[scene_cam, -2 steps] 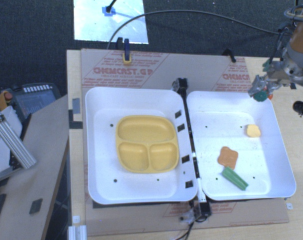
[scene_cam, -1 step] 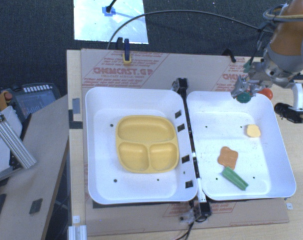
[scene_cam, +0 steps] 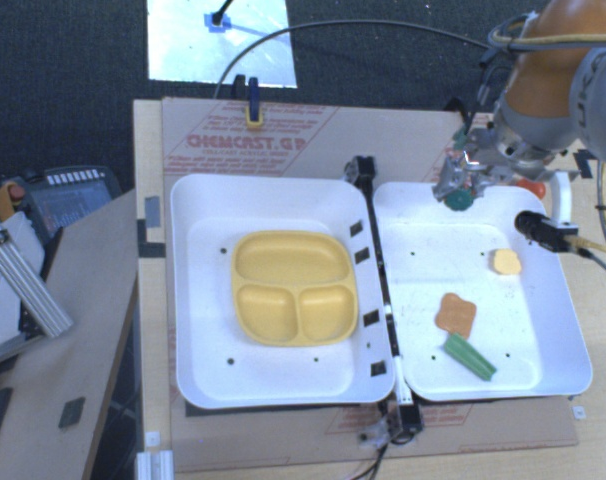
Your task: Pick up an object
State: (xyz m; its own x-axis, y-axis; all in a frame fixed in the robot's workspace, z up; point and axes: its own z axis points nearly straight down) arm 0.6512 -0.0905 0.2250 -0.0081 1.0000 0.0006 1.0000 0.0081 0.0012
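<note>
Camera view looks down on the table (scene_cam: 153, 268), which carries two shallow white bins side by side. Largest in the scene is the left bin (scene_cam: 198, 368), holding a yellow divided tray (scene_cam: 293, 288) lying flat near its middle. The right bin (scene_cam: 558, 368) holds the smaller pieces. The grey arm (scene_cam: 568, 58) reaches in from the right, and its pincer (scene_cam: 457, 196) hangs over the far left corner of the right bin. A small teal object (scene_cam: 459, 200) sits right at its tip, but whether the pincer is clenched on it or released I cannot tell; the tip is too small and cluttered to read.

Of the loose things, the green stick (scene_cam: 470, 357) lies near the front of the right bin, its long axis running diagonally from upper left to lower right. It looks stiff, light and narrow, so it would probably be best taken across its short width near the middle. Just above it, nearly touching, lies the orange piece (scene_cam: 456, 315), flat and roughly square, likely light and possibly soft; its low profile may make it hard to pinch except across opposite edges. Smallest is the pale yellow lump (scene_cam: 505, 261) near the right wall, rounded with no clear long axis, and apt to roll or slip.
</note>
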